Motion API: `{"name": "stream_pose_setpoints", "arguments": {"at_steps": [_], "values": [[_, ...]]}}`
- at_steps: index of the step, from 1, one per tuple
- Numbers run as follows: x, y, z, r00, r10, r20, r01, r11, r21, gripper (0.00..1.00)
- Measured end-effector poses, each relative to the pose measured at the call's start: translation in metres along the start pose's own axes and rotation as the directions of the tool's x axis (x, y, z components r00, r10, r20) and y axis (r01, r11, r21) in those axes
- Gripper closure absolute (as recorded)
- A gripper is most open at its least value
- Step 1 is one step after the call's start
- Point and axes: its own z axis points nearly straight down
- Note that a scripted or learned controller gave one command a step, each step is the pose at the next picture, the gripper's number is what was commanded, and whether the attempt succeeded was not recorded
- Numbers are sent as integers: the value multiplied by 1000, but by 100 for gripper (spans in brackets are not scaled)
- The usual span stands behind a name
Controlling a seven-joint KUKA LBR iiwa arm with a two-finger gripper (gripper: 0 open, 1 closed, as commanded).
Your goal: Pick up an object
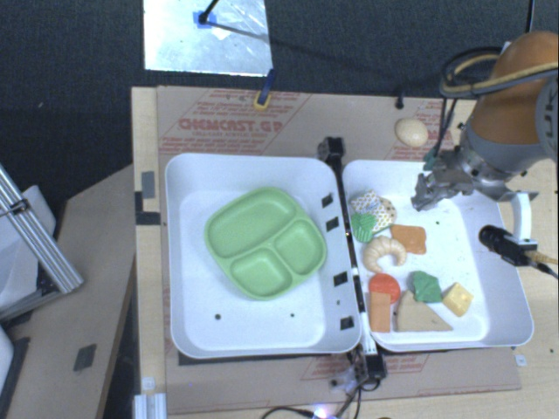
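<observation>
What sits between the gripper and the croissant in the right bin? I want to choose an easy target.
Nothing visible blocks it. The gripper hovers over bare bin floor in the right bin, up and to the right of the croissant. An orange block lies just beside the croissant on that side, crowding the approach.

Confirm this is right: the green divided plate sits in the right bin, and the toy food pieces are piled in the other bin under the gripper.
Not quite. The camera view shows the green divided plate in the left bin, not the right. The toy food pieces are in the right bin, where the gripper is.
</observation>
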Motion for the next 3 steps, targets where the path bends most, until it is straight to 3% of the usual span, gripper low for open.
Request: {"name": "stream_pose_setpoints", "arguments": {"at_steps": [1,2,3], "values": [[45,-35,3,1000,-1,-1,1,1000,0,100],[90,-51,3,1000,-2,-1,2,1000,-1,100],[83,-50,-4,1000,6,1,-6,1000,-4,100]]}}
